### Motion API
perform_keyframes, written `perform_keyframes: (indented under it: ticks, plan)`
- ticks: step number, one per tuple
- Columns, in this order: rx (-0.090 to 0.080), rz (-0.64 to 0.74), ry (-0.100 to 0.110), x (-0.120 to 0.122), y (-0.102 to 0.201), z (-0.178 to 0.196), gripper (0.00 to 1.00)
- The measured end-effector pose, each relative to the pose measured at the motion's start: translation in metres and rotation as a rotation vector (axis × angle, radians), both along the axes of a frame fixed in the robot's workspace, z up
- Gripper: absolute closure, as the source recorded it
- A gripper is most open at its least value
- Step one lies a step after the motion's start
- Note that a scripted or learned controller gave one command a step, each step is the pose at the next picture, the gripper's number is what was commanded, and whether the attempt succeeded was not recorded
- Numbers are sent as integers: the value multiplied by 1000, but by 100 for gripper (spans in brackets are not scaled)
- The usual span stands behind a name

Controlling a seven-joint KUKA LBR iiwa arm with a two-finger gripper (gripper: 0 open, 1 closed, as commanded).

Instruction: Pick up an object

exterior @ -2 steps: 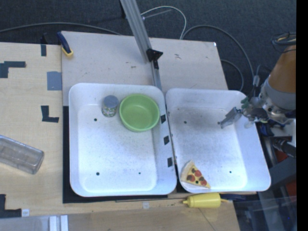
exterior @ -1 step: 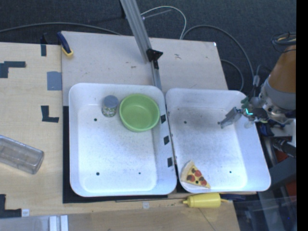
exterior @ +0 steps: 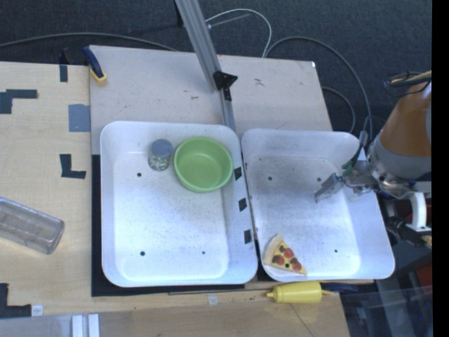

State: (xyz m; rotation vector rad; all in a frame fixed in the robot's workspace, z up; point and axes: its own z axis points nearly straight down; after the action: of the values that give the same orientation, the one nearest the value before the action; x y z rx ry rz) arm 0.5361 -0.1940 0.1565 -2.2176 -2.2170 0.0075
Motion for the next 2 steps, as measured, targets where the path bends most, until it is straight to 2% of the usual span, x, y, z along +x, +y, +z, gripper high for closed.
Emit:
perform_keyframes:
  ticks: [1, 2]
  plan:
    - [1, 2, 1, 4, 7, -61, 0]
    - [-2, 2, -8, 4, 7, -66, 0]
